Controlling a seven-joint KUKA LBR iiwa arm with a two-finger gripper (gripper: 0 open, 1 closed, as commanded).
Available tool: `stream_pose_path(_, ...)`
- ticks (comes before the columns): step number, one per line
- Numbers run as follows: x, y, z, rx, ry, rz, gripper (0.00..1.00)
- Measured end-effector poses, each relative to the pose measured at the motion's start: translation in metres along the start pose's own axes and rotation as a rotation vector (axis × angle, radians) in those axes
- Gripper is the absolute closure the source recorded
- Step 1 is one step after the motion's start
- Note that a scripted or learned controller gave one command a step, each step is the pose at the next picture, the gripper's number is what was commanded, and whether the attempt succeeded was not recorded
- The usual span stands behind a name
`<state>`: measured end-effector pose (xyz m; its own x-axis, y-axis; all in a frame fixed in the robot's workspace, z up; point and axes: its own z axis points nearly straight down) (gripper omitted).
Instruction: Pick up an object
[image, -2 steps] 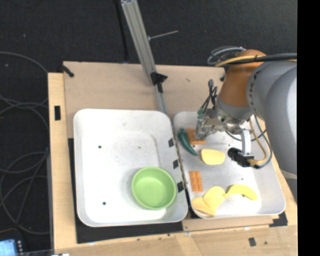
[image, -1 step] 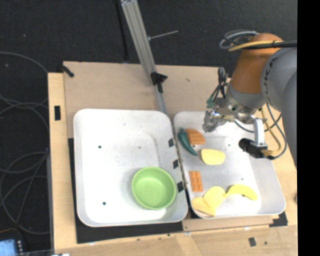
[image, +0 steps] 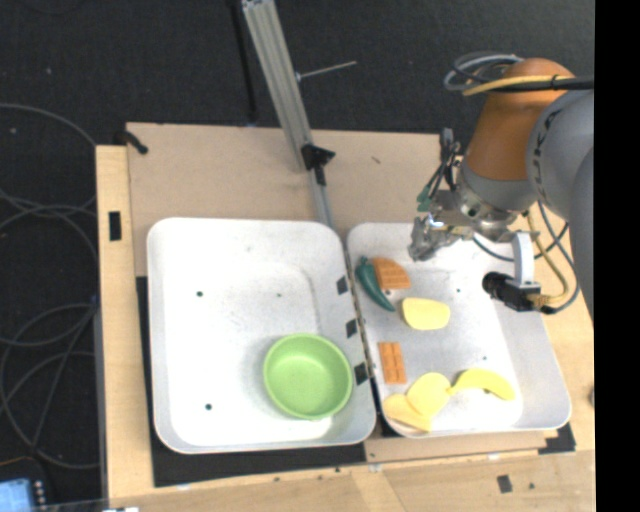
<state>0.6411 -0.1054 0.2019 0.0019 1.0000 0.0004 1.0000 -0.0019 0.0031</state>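
My gripper (image: 424, 243) hangs over the back of the right bin (image: 545, 375), a short way right of and above an orange block (image: 391, 274) and a teal curved piece (image: 375, 284). A pale yellow lump (image: 425, 314) lies in front of the gripper, mid-bin. Nothing shows between the gripper's tips. Further forward lie a small orange block (image: 392, 362), a yellow banana-like piece (image: 485, 383) and overlapping yellow slices (image: 419, 400) at the front edge. A green bowl (image: 307, 375) sits in the left bin (image: 200, 270).
A slanted metal pole (image: 290, 100) rises behind the bins, ending at a black clamp near the divider. A black fitting with cable (image: 510, 288) hangs off the arm over the right bin's right side. The wooden bench (image: 220, 170) surrounds both bins.
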Motion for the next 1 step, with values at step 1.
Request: stream_pose_path(1, 0.0415, -0.0055, -0.0071, 0.002, 0.002, -0.008, 1.00)
